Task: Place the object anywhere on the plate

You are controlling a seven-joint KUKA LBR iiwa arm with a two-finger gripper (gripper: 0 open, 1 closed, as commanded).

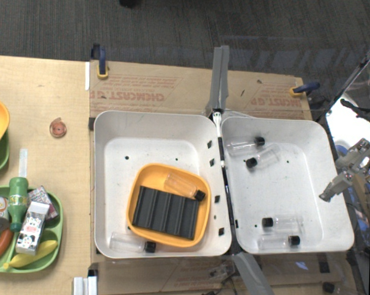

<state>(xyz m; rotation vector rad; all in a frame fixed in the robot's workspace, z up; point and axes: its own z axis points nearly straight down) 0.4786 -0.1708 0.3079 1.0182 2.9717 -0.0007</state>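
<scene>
A green tray (pixel 45 254) of toy food sits at the far left of the bench. In the left bin (pixel 110 171), a yellow plate (pixel 140 191) carries a black ribbed block (pixel 167 211) and a clear vial (pixel 184 186) with a black cap lying on the plate's upper right part. Another vial (pixel 129 243) lies just below the plate. The right bin (pixel 318 180) holds four more vials (pixel 261 158). The gripper (pixel 339 181) hangs over that bin's right rim, holding nothing.
</scene>
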